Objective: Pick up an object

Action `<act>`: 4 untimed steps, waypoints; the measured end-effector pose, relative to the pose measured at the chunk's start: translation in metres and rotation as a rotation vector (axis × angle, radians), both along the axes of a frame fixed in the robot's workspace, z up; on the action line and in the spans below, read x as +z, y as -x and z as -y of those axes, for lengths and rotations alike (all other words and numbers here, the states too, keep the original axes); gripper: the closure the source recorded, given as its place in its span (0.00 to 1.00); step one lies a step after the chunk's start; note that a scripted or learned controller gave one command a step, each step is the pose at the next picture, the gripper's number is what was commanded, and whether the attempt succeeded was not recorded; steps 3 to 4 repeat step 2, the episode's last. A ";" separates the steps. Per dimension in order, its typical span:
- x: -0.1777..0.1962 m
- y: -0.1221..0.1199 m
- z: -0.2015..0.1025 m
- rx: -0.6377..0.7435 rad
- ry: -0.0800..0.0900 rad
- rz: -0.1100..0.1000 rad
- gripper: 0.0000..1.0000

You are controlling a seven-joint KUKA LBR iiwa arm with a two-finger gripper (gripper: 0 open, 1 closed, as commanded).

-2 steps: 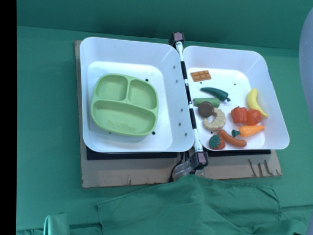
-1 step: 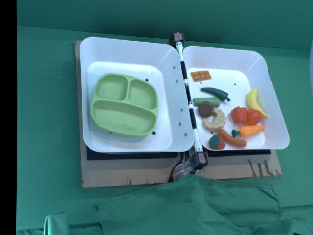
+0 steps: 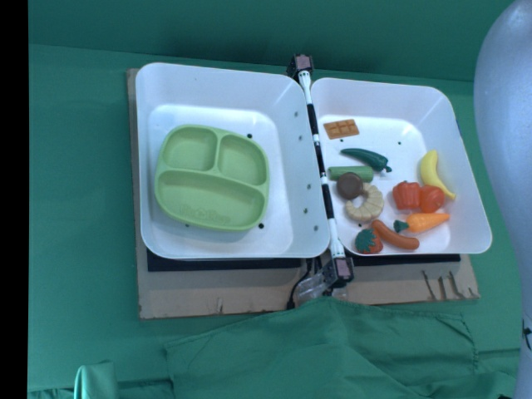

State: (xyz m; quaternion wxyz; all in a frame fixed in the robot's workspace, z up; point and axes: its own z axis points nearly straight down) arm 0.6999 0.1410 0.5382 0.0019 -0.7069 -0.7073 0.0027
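Near edge: green cloth [image 3: 332, 352], bunched over the cardboard base [image 3: 208, 293].

Right bin [image 3: 391, 94]: toy foods on a flat white floor, loosely packed. Sausage [image 3: 396, 235] and carrot [image 3: 426, 221] nearest, long axes roughly left-right; banana [image 3: 434, 174] toward the right wall, the side the arm [image 3: 503, 140] enters from (likely easiest reach). Gripper: cannot tell, open or closed.

Left bin [image 3: 216, 86]: green divided plate [image 3: 214, 175].

Behind: green backdrop.

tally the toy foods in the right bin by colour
green: 2
orange or red-orange: 5
yellow: 1
cream: 1
brown: 1
red: 1
total: 11
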 end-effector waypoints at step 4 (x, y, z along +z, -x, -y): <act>0.078 0.004 -0.028 -0.001 -0.005 0.024 1.00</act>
